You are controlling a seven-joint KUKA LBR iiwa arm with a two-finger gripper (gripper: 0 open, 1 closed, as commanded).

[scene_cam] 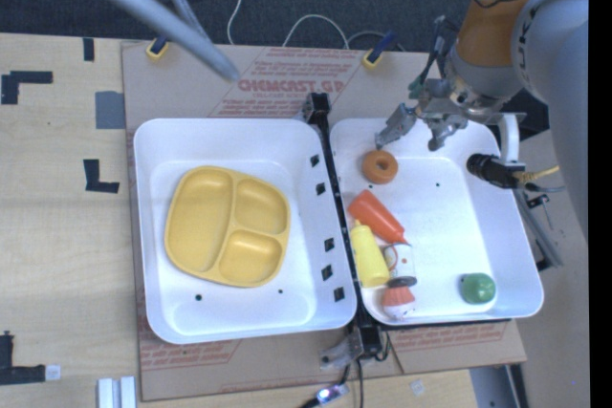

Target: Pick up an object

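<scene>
1. Lying in the right shallow white plastic bin (pixel 507 234): a glossy orange-brown ring-shaped doughnut toy (pixel 380 167) near the far-left corner; a smooth orange carrot-shaped toy (pixel 377 217) and a yellow plastic bottle (pixel 368 255) along the left wall; a small red-and-white toy (pixel 399 288), hard to make out; a round green toy (pixel 477 287) near the near-right corner.
2. Resting in the left shallow white bin (pixel 153 205): a matte yellow plastic tray with three compartments (pixel 228 225).
3. Hovering over the right bin's far edge: the pincer (pixel 418 131), fingers spread apart, gripping nothing, just right of the doughnut.

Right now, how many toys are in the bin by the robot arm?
5: a donut near the gripper, a carrot, a yellow bottle, a small red-and-white toy, a green ball.
</scene>
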